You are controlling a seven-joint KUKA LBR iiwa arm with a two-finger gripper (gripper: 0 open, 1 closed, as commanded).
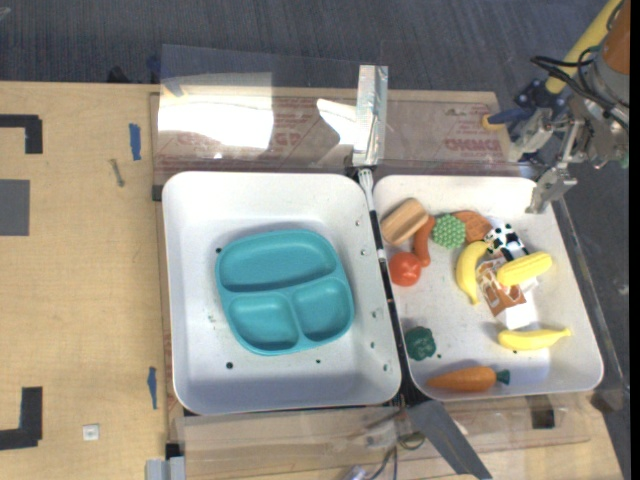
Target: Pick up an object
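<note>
Grey end effector hangs above right bin's far rim, finger state unclear, holding nothing; toy food crowds the bin, bananas nearest; risk: descent hits clutter, pinches two items, slips.

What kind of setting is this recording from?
Probably a robotics lab bench for pick-and-place trials: a grey arm's two-finger gripper hangs over two shallow white bins, one holding plastic toy food like a yellow banana, the other a teal divided tray.
</note>
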